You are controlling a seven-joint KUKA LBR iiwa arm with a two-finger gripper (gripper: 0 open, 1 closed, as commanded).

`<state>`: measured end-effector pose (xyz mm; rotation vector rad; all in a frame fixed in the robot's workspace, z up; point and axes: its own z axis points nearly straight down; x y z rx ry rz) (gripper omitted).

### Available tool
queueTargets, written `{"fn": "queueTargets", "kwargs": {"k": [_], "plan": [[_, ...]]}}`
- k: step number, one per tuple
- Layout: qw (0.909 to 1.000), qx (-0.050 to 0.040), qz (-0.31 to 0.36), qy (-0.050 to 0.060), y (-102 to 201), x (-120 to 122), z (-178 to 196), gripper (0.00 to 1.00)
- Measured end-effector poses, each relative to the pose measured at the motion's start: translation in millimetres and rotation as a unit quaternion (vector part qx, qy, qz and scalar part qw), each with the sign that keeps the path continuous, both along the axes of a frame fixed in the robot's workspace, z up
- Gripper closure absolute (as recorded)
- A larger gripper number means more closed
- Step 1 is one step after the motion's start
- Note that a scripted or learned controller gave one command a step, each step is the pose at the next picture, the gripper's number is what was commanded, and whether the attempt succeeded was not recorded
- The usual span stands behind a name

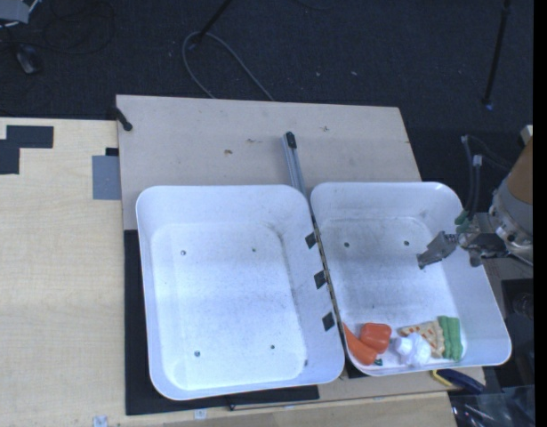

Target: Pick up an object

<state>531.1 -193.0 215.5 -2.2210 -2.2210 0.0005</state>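
Note:
Several small objects lie huddled in the near corner of the right bin: a red-orange piece, a white lump, a tan patterned piece and a green piece. My gripper hangs over the right rim of that bin, roughly halfway along it. It is well back from the objects, and nothing shows in it. The arm comes in from the right edge.
The left bin sits beside the right one, with black clips along their shared edge. A grey rod lies on the board behind the bins. A yellow and blue item pokes out under the right bin's near corner.

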Motion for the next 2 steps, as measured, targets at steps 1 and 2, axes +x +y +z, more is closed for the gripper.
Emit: {"fn": "queueTargets", "kwargs": {"k": [1, 2], "plan": [[1.0000, -0.0001, 0.000, 0.000, -0.4, 0.1, 10.0, 1.00], [1.0000, 0.0000, -0.001, 0.000, -0.7, -0.1, 9.6, 0.00]]}}
